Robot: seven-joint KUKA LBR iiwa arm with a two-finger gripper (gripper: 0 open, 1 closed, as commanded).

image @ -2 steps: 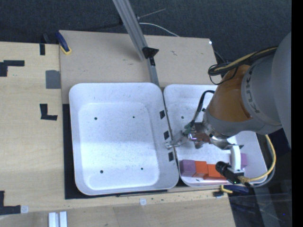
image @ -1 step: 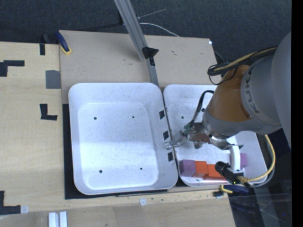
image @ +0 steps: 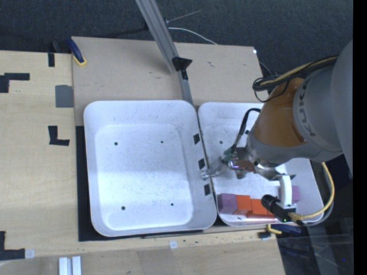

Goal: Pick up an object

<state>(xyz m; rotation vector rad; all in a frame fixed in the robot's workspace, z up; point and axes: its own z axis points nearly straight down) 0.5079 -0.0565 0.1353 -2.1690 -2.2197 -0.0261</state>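
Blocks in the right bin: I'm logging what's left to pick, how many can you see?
2: a purple block and an orange block touching it, both at the right bin's near edge. The arm may hide others.

Claw (image: 213,171) over right bin (image: 221,119)

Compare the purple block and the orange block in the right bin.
The purple block is the smaller, squarish one; the orange block is longer. Purple sits toward the divider, orange toward the arm side, partly hidden by the black fitting. Both lie touching side by side at the near end of the right bin.
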